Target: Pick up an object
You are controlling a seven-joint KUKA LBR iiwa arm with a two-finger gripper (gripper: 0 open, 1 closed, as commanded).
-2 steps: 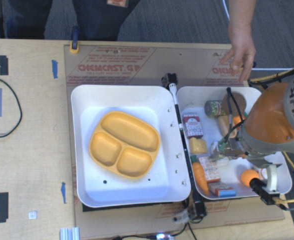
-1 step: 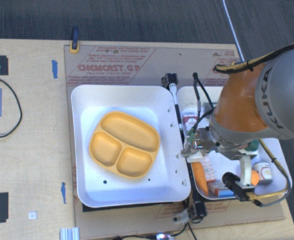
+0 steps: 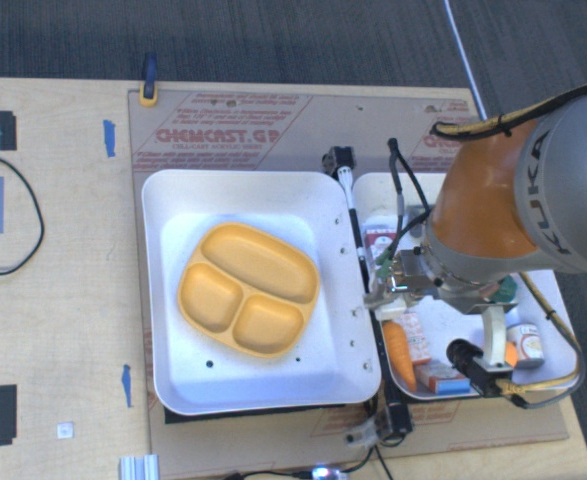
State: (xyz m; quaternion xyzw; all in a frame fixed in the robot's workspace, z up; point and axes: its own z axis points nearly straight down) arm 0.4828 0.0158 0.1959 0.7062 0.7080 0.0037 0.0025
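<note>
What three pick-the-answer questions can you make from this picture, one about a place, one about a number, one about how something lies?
1. Where is the yellow tray?
A. left bin
B. right bin
C. bench

2. How many sections does the tray have?
A. two
B. three
C. five

3. How does the carrot lie?
A. standing upright
B. on the tray
C. flat in the right bin

Answers:
1 A, the tray sits inside the left bin.
2 B, one long section and two smaller ones show.
3 C, it lies flat by the right bin's left wall, near a red box.

Blue tape strips (image 3: 110,138) mark the wooden bench (image 3: 53,368) (left side).
</note>
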